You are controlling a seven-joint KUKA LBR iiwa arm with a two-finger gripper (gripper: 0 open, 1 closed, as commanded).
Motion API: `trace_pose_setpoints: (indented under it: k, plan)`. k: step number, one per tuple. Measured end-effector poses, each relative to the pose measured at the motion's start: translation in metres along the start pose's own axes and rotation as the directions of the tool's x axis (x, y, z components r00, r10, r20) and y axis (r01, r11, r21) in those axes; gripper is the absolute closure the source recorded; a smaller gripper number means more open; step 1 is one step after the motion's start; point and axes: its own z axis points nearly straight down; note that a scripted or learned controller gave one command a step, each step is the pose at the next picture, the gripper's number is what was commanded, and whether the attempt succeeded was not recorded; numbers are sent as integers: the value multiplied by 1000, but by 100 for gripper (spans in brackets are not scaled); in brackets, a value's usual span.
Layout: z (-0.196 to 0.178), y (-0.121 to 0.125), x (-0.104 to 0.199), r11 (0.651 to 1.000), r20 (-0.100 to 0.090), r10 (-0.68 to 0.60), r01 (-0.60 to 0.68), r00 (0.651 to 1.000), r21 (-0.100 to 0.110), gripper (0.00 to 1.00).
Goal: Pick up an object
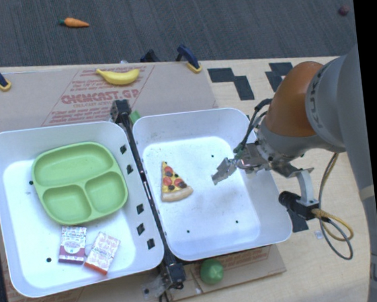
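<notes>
My gripper [222, 172] hangs over the right bin [216, 244], nothing visibly between its fingers (whether they're released or clenched I cannot tell), apart from the pizza slice [173, 182] lying flat to its left, my likeliest target.

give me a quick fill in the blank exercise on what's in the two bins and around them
1. The pizza slice lies in the ____ bin as the camera sees it.
2. The divided plate in the other bin is ____ in colour.
3. Below that plate lie ____ small packets.
4. The banana rests on the ____ behind the bins, outside both.

Missing words: right; green; two; cardboard
</notes>
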Motion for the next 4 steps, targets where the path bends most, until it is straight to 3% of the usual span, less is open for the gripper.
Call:
trace_pose_setpoints:
  k: [1,3,4]
  plan:
    - [23,-27,0,1000,0,-1,1,1000,-1,0]
    - [36,110,0,1000,-1,1,-1,1000,-3,0]
    - [26,111,1,1000,-2,-5,5,1000,-2,100]
